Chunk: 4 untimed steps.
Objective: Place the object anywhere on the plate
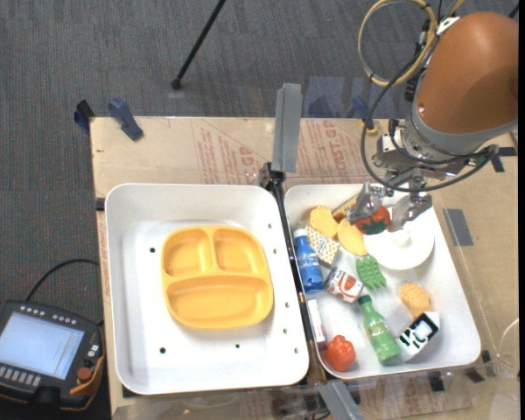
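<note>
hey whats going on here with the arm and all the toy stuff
A grey and orange robot arm reaches in from the right, its gripper low over the right bin, right at a small red and green toy near a white bowl. That bin also holds a blue bottle, a green bottle and other toy food. The yellow plate sits in the left bin with nothing on it yet.
</note>
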Tool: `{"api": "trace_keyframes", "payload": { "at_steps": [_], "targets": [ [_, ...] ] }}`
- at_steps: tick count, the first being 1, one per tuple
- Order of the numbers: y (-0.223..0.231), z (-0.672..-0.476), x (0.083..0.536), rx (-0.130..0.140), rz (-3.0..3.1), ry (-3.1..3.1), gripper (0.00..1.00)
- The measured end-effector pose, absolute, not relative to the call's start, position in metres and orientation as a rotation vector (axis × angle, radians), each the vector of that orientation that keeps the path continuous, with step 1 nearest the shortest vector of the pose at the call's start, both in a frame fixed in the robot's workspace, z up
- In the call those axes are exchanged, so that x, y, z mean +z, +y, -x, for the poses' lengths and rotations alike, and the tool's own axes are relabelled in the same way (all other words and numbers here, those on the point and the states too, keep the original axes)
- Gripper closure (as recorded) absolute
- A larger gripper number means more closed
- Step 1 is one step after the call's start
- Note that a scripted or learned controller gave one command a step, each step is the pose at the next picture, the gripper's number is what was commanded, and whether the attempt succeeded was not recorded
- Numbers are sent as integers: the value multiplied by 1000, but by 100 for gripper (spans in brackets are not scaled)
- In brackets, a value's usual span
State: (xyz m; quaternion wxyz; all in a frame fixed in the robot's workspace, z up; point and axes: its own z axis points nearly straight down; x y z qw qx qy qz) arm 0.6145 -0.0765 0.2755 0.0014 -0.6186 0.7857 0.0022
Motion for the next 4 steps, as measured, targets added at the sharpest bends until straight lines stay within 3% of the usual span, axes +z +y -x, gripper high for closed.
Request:
{"api": "trace_keyframes", "payload": {
  "at_steps": [1,2,3,4],
  "targets": [
    [0,-607,235,10,2133,2305,100],
    [87,-600,242,8,2153,2283,100],
    [86,-601,242,6,2151,2286,0],
    [89,-601,251,9,2149,2282,100]
  ]
}}
